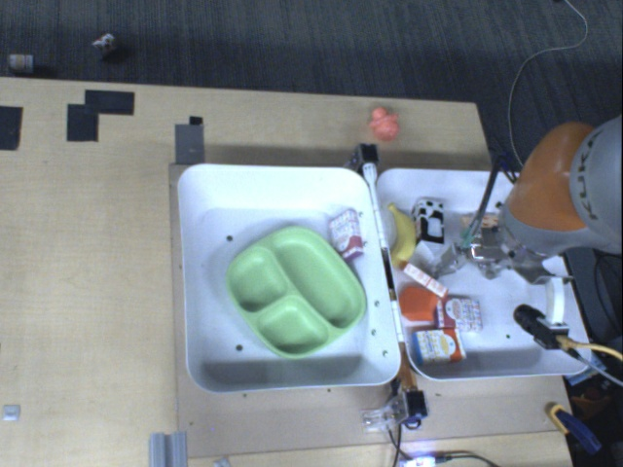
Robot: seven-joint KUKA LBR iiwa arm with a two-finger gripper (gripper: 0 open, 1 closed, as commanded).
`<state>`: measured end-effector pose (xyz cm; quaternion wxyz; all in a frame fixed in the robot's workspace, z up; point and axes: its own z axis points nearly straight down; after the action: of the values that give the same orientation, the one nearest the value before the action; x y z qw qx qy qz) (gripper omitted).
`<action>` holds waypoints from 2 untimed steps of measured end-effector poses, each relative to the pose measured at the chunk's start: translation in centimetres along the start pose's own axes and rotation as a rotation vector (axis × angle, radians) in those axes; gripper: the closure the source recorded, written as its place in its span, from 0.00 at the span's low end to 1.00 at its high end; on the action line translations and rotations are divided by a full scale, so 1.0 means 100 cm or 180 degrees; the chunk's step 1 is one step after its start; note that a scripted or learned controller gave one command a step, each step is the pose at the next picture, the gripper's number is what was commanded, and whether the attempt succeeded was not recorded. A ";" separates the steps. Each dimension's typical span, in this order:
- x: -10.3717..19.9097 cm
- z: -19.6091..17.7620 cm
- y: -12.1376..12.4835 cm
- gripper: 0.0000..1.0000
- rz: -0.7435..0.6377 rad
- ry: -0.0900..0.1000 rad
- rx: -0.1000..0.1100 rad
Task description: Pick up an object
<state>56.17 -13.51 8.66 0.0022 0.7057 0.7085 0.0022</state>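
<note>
- The light is even and quite bright, coming from above.
- The left bin (195, 261) shows a soft grey shadow along its near wall.
- The picture is slightly soft, with low detail; small labels cannot be read.
- The dark floor (243, 27) looks grainy at the far edge.

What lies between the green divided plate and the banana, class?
In the camera view, a small red-and-white packet lies between the green divided plate and the banana, followed by the two bins' adjoining rims.

Right bin's (506, 366) left side is crowded; its right floor lies open.
</note>
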 end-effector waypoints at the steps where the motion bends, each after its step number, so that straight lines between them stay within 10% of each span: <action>1: 0.000 -0.012 0.002 1.00 -0.0006 -0.0005 -0.0022; 2: 0.000 -0.012 0.002 0.00 -0.0006 -0.0004 -0.0020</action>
<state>56.38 -13.52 9.86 0.0049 0.7051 0.7091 0.0040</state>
